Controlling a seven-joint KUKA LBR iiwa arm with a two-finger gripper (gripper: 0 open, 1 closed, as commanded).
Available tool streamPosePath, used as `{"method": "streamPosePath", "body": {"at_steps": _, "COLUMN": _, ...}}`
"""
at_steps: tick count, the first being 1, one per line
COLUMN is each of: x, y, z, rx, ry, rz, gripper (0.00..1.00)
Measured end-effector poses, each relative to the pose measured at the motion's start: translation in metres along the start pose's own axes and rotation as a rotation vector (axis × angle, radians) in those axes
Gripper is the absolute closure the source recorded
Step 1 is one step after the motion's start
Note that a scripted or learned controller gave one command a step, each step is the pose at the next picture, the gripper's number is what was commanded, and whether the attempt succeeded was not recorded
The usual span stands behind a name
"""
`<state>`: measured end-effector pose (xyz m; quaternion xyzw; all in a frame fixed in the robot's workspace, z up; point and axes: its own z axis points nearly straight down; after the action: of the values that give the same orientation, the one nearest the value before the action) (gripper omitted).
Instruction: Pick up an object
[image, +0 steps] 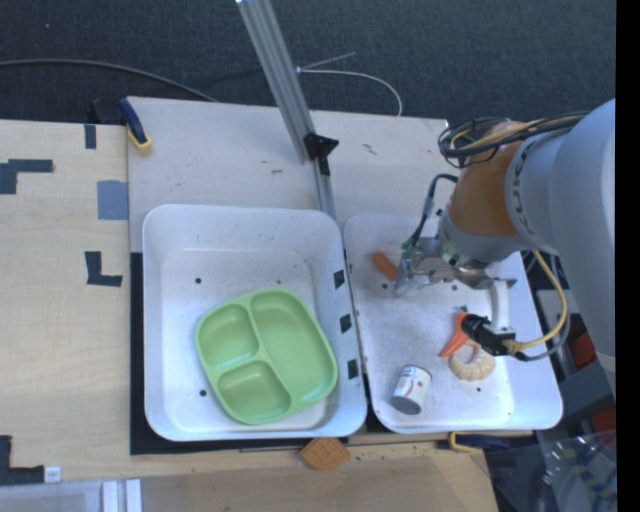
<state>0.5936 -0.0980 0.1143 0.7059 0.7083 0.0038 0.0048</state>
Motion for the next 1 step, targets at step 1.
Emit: {"method": "streamPosePath", "body": {"at_steps": 1, "x": 0.0033, "y": 0.0023, "z": -0.0425, "rx": 0.010, "ry": 0.001, "rz": 0.002, "gripper": 1.00}}
